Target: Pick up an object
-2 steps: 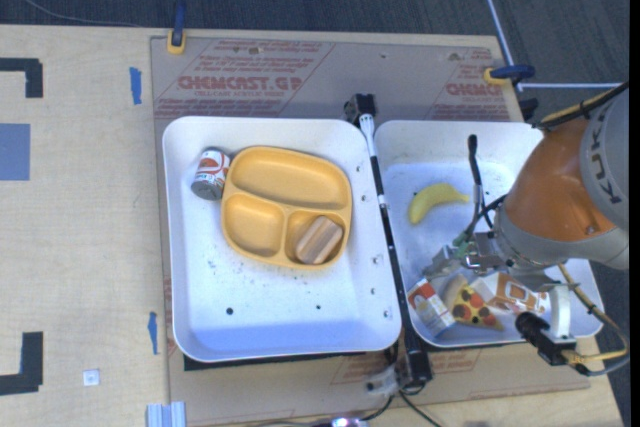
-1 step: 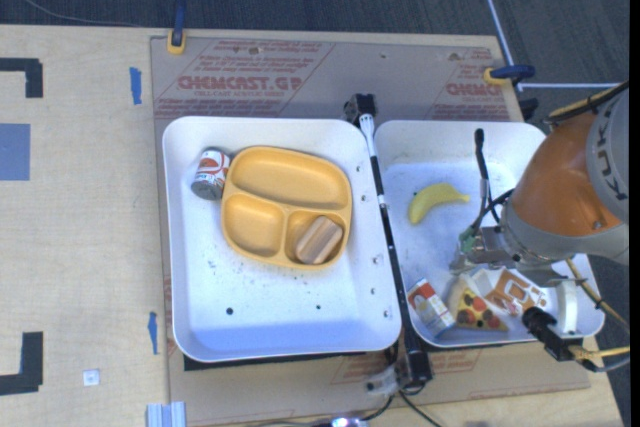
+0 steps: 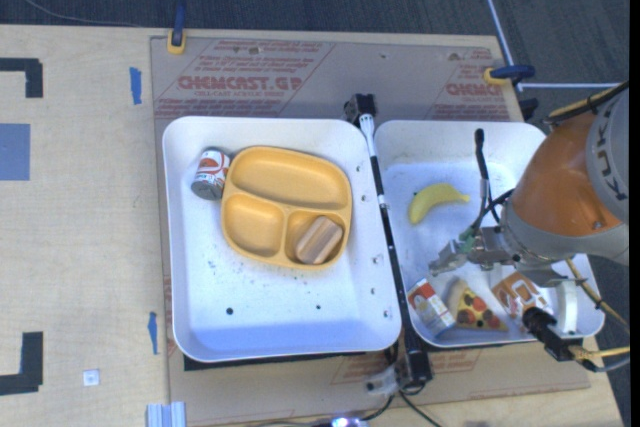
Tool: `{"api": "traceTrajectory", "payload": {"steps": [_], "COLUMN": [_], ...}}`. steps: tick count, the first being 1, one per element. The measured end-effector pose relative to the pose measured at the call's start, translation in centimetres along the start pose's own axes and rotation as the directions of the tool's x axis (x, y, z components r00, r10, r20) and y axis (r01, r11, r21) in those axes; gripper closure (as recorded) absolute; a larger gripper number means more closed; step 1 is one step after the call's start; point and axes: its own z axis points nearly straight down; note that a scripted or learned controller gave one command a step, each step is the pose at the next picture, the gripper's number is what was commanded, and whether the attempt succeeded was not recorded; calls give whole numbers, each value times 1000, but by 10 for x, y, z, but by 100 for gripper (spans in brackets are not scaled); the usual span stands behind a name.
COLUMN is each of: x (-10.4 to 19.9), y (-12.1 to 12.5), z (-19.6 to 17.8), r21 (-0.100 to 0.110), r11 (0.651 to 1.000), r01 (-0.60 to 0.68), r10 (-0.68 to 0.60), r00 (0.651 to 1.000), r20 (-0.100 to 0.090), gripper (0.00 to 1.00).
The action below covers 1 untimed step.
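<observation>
You see the gripper (image 3: 452, 257) low in the right bin (image 3: 400, 155), just below the banana (image 3: 436, 200). Jaw state: cannot tell from this angle. Below the gripper, near the bin's front wall, lie a small carton (image 3: 428, 305) and a pizza slice (image 3: 474, 308).
</observation>
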Motion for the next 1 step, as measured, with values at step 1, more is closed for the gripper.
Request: {"api": "traceTrajectory", "payload": {"steps": [1], "x": [3], "y": [-4], "z": [11], "r21": [15], "r11": [1000], "r01": [3], "r10": [-3], "r00": [1000], "r20": [-13], "gripper": [0]}}
